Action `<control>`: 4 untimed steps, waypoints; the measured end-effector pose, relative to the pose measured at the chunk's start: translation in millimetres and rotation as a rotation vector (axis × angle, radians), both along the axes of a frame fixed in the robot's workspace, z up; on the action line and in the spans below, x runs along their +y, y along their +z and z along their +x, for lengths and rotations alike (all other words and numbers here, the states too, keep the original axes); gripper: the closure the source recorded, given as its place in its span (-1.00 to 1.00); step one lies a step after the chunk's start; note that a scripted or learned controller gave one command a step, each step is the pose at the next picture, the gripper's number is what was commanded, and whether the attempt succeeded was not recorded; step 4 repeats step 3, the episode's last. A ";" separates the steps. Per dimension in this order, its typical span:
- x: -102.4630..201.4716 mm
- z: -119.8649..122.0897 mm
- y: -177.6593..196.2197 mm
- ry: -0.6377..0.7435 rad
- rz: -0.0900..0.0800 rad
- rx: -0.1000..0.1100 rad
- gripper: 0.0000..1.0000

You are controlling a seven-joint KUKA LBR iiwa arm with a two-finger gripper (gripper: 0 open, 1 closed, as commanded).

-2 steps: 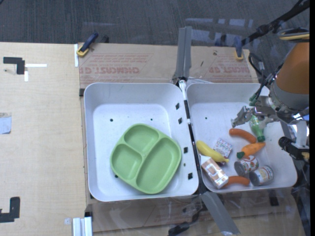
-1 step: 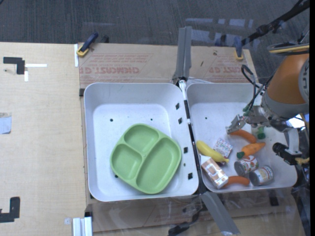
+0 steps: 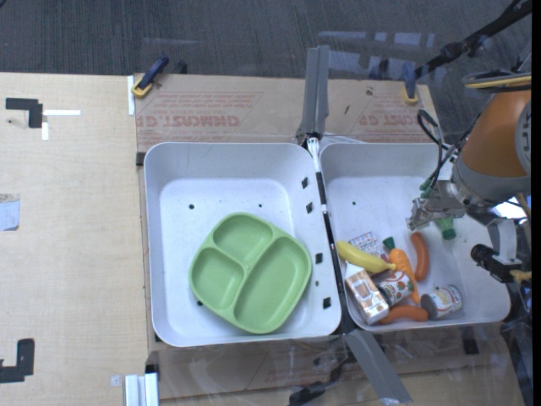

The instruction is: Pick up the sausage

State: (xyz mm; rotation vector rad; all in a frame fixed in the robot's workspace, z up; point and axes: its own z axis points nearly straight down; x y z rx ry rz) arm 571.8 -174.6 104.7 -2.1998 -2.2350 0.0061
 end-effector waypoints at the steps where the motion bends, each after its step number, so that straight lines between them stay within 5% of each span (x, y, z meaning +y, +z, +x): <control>1: 50.9 -4.6 112.0 0.188 0.000 -0.003 1.00; 2: 50.6 -4.7 111.9 0.188 0.000 -0.002 -1.00; 3: 3.6 -20.7 -2.4 0.170 -0.002 -0.012 -1.00; 4: 3.6 -20.7 -2.4 0.170 -0.002 -0.012 -1.00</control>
